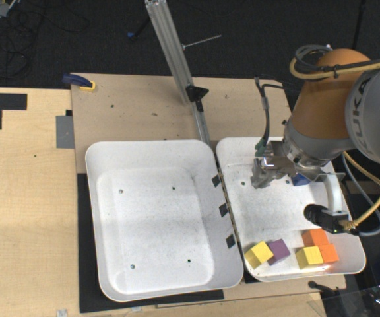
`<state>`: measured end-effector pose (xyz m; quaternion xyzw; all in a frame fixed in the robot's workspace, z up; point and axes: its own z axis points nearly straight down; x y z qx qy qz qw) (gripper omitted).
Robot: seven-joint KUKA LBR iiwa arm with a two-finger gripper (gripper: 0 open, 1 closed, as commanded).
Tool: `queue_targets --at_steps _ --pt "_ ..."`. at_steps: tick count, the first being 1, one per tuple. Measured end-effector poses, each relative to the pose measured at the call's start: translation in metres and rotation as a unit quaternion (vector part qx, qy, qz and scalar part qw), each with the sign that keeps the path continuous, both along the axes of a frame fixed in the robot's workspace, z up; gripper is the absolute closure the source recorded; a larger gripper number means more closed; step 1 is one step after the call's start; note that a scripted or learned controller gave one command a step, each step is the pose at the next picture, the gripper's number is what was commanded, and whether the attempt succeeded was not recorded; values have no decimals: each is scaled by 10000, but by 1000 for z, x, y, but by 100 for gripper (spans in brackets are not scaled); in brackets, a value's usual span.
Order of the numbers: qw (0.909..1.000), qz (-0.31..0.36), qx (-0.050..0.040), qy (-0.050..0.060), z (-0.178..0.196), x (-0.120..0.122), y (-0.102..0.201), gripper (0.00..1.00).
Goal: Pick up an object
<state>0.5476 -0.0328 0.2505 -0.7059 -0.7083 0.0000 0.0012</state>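
Camera view: hovering over right white bin (239, 152), gripper (264, 176) state unreadable, risking missing yellow cube (260, 253) and purple cube (280, 249) well away.

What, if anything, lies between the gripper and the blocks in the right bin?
Nothing visible does. The gripper is over the right bin, toward its far end. The blocks, yellow, purple, yellow and orange, sit along the near edge, bare floor between.

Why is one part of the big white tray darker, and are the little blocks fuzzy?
In the camera view, a soft grey shadow dims the lower part of the left bin, while its upper part is brightly lit; the yellow block and purple block look sharp enough; the gripper is a bit smeared.
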Motion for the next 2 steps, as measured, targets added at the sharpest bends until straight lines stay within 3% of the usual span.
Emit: queue_targets --at_steps 2 --pt "10000 0 -2 3 -2 30 95 100"
